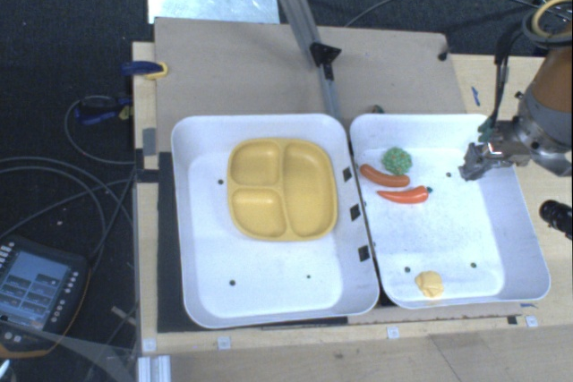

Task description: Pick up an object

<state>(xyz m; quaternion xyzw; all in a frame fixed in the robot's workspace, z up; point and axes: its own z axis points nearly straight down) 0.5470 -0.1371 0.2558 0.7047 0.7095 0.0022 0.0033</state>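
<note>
On the bench [242,67] sit two shallow white bins side by side. Over the right bin [457,246], near its far right edge, hangs the gripper [472,167], carried by the grey arm [548,116] with its orange band, reaching in from the right. From where I stand I cannot tell how the claw is set; it looks dark and bunched, and nothing shows pinched in it.

Toward the right bin's far left corner lies a small green broccoli piece [397,160]. Just beside it, on the near side, an orange-red sausage [384,177] lies at a slant, and a red chili pepper [405,196] lies just nearer still, almost parallel to it. All three are well apart from the gripper, with bare white floor between. Close to the right bin's near edge, about midway along it, sits a small yellow lump [430,284], alone.

The left bin [206,282] holds a yellow divided plate [281,190] with three compartments, lying flat toward the far side of that bin.
</note>
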